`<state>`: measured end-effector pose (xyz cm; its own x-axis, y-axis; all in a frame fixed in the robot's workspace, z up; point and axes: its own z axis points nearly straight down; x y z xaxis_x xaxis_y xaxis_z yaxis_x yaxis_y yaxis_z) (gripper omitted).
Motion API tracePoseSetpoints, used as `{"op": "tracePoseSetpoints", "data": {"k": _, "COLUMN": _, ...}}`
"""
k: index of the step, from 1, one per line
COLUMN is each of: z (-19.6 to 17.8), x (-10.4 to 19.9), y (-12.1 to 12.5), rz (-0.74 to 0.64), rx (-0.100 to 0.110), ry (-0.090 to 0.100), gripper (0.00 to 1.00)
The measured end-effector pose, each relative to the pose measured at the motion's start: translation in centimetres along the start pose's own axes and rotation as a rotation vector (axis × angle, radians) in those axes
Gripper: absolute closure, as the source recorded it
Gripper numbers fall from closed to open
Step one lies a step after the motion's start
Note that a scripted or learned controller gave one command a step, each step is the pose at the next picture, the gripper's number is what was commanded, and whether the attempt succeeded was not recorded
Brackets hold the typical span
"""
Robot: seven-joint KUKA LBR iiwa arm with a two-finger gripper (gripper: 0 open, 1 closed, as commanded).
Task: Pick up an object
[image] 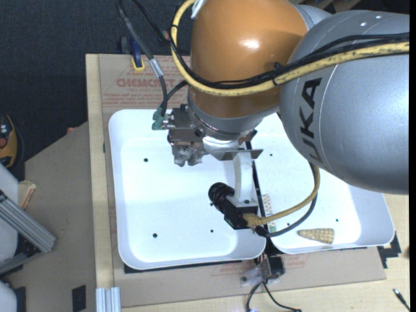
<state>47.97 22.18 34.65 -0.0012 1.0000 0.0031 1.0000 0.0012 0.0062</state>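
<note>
The arm (286,77) leans low over the left bin (136,239), probably to reach down for a grasp. Its gripper (188,149) is mostly hidden there, so I cannot tell its state. A tan ridged object (316,234) lies in the right bin (364,229), well apart.

right bin (364,229) mostly hidden under arm (338,96), arm cropped at frame edge

The grey arm (351,96) reaches in from the right, its orange-banded wrist (244,38) pointing the tool (188,149) downward.
</note>
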Motion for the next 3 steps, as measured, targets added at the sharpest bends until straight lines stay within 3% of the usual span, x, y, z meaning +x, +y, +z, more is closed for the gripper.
{"op": "tracePoseSetpoints", "data": {"k": 1, "z": 6.6, "x": 0.2, "y": -0.2, "rz": 0.002, "rx": 0.015, "ry": -0.006, "gripper": 1.00}}
{"op": "tracePoseSetpoints", "data": {"k": 2, "z": 1.9, "x": 0.3, "y": 0.0, "rz": 0.000, "rx": 0.002, "ry": -0.001, "gripper": 1.00}}
{"op": "tracePoseSetpoints", "data": {"k": 3, "z": -15.0, "x": 0.3, "y": 0.1, "rz": -0.001, "rx": -0.012, "ry": 0.006, "gripper": 1.00}}
